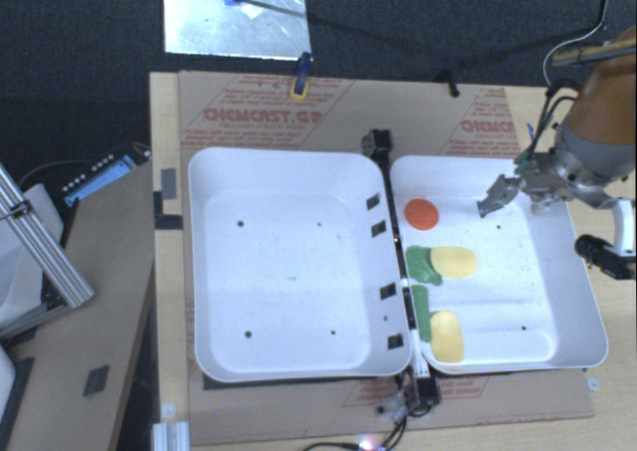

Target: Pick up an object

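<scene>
Two shallow white bins side by side on the worktop [169, 240]: left bin [289, 270], right bin [518, 270]. In the right bin, along its left wall, four small things: an orange ball [422, 213] toward the far end; below it a yellow piece [455, 262] touching a green piece [421, 267]; nearest the front rim, a second yellow piece [447, 336] beside a green strip [421, 308]. Arm [602, 120] entering from the right, hand [495, 200] hanging over the far part of the right bin, to the right of the orange ball and apart from it. Fingers too small and blurred to read; whether spread or pressed together, cannot tell. Nothing visible between them.

Step in hand, as judged: approach, no grasp yet made. Nearest candidate: the orange ball. Next move likely calling for a short shift left until centred over the ball, a descent to the bin floor, then closing. Round shape apt to roll off if met off-centre.
</scene>
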You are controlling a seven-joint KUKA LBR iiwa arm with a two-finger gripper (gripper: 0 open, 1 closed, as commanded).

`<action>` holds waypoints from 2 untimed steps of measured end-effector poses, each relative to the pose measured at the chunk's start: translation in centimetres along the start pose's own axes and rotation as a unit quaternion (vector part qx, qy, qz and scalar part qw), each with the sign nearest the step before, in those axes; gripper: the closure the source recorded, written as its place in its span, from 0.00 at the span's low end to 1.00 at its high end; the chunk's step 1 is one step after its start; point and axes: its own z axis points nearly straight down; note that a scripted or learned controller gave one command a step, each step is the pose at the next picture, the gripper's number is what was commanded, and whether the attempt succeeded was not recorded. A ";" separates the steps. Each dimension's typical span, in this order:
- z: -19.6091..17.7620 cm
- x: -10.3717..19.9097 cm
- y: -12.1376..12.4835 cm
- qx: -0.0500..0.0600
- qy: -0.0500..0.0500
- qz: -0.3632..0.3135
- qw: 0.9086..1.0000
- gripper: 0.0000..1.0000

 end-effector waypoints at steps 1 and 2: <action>-1.1 0.0 0.1 -0.002 0.000 -0.001 1.000 1.00; -13.7 6.4 2.6 -0.008 0.000 -0.005 1.000 1.00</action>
